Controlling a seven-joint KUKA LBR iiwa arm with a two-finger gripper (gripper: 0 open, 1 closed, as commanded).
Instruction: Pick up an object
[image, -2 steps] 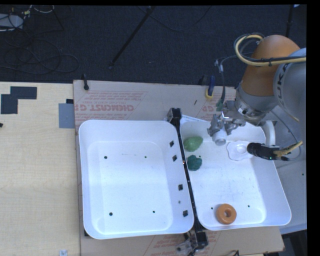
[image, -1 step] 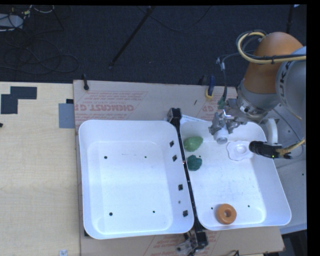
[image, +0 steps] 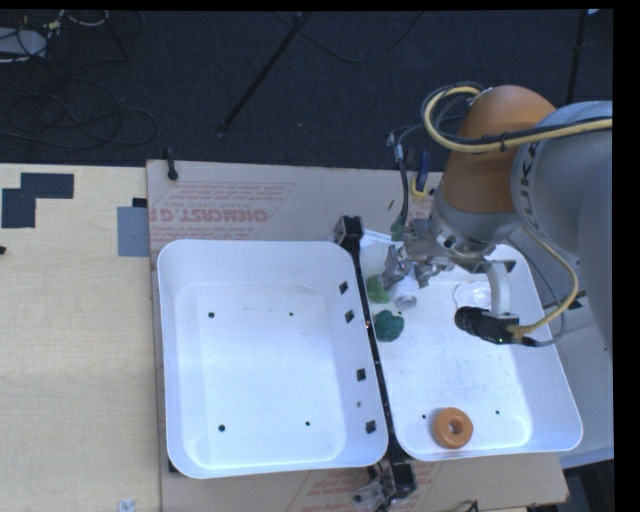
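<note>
Arm's down in the right-hand bin, nothing lifted yet by the look of it.

From the camera view: the gripper sits low at the upper left of the right bin, just by the divider, right over a pale green object; a darker green piece lies just below it. How the gripper is set, and whether it has hold of anything, I can't tell from here. An orange ring waits at lower centre-right, well apart. Left bin sits beside it. I'd say the pick's still to be made.
</note>
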